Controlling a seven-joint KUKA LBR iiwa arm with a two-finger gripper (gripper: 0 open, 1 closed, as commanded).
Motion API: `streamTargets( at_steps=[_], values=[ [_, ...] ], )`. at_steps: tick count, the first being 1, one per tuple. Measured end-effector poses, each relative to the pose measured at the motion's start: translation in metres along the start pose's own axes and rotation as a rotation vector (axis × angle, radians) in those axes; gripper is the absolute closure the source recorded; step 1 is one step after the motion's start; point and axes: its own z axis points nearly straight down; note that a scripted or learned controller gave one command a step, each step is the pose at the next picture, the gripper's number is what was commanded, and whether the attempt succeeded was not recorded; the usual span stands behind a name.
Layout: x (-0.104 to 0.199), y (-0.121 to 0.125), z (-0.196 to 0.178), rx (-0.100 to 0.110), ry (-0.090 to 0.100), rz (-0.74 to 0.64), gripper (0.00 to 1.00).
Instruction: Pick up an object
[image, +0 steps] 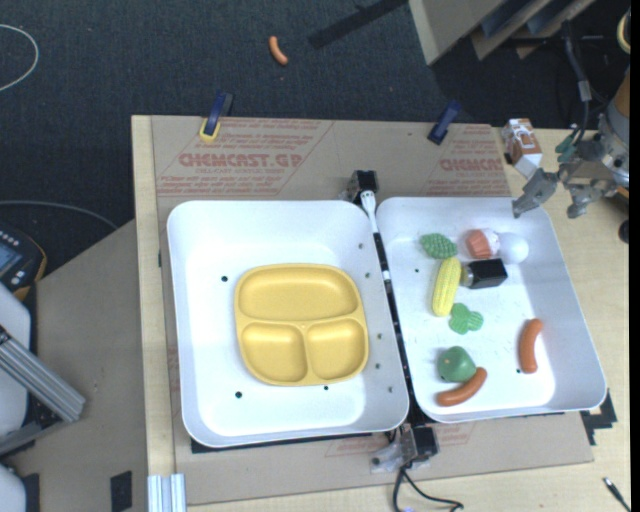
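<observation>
On the surface (150, 260) two white bins sit side by side — the left bin (200, 300) carries a yellow divided plate (300, 322), the right bin (565, 290) a scatter of toy food. That scatter is my choice of targets: a corn cob (445, 285) near the middle, two sausages (530, 345) toward the near and right edges, a green pepper (455, 362), small green pieces, and a black block (487, 272) beside a pinkish piece at the far end. My pincer (552, 195) hangs over the right bin's far right corner, fingers spread apart and gripping nothing — I judge it poised to come down, since the pieces lie loose and apart.
</observation>
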Motion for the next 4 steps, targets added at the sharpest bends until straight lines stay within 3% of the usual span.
streamTargets(
  at_steps=[1,2,4],
  values=[
    [0.001,0.003,-0.01,-0.015,-0.004,-0.004,0.0],
    [0.004,0.006,0.053,-0.008,-0.002,-0.005,0.0],
    [0.01,0.012,0.139,-0.011,0.004,-0.008,0.0]
  ],
)
